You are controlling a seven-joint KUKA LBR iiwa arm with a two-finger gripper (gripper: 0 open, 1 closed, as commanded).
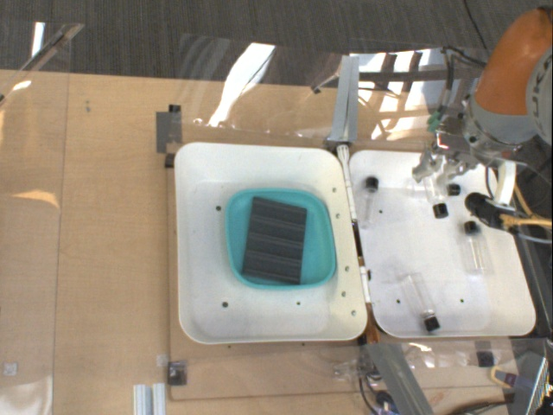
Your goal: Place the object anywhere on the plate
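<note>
Camera view from above the bench: two shallow white bins sit side by side on a pale wooden top. The left bin holds a teal plate, squarish with rounded corners, lying roughly in the middle of the bin floor. On the plate rests a dark grey ribbed block, a flat rectangle tilted a little clockwise, its long side running from the far edge of the plate toward the near edge. It lies wholly inside the plate's rim — none of it hangs over onto the white floor.

The right bin bears several small clear tubes with black caps, scattered well apart: one close to the bin's left wall near the far side, one toward the near edge, one toward the right, and a fourth just beside the gripper.

The grey arm with its orange band comes in at the upper right. Its gripper hangs over the far part of the right bin, well apart from the plate and the block. The fingertips are small and mixed with cables and glare, so I cannot tell how they stand; nothing can be made out between them.

A metal post stands at the far end of the seam between the two bins.
</note>
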